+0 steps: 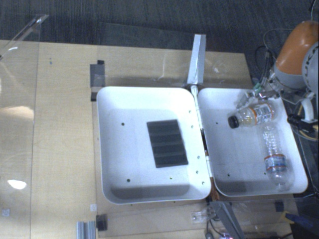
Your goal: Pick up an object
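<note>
Clear plastic bottle (252, 115) w/ black cap + orange label lies on side in right bin (234, 153), top part, cap pointing left. Pincer (260, 94) just above it at bin's far edge; can't tell if open or closed. 2nd clear bottle (273, 156) nearby, blue label. Left bin (114, 133): black ridged block (167, 143) in middle.

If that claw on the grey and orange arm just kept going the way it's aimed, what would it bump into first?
Most likely the clear plastic bottle with the dark cap, lying in the right bin. The gripper sits right above it, aimed downward. Depth is hard to judge from this slanted view, so it could already be touching.
</note>
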Robot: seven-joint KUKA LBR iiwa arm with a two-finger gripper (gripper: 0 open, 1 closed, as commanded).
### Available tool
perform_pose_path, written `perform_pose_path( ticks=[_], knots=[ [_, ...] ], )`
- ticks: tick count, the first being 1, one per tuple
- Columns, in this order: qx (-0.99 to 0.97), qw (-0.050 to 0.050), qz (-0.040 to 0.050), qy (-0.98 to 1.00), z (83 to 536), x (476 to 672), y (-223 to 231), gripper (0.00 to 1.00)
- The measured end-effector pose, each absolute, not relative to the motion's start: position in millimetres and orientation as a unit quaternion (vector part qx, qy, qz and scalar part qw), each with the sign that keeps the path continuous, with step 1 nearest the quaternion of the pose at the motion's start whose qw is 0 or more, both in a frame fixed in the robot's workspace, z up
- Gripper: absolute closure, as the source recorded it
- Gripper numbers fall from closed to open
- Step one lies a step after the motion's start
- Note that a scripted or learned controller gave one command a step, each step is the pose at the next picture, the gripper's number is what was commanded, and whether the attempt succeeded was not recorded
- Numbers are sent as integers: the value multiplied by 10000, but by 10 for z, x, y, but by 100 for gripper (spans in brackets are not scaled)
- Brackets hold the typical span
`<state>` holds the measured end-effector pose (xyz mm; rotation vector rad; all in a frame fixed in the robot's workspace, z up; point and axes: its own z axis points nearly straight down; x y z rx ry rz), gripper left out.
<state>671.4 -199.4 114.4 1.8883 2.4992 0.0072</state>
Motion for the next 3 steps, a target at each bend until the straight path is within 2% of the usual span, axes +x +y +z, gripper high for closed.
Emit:
perform_pose_path(
  ticks=[1, 2, 3],
  knots=[
    [5721, 41, 20, 8201, 881, 6526, -1645, 0],
    [5732, 38, 31, 8194, 883, 6235, -1219, 0],
    [5958, -84, 27, 8031, 868, 6701, -1961, 0]
  ],
)
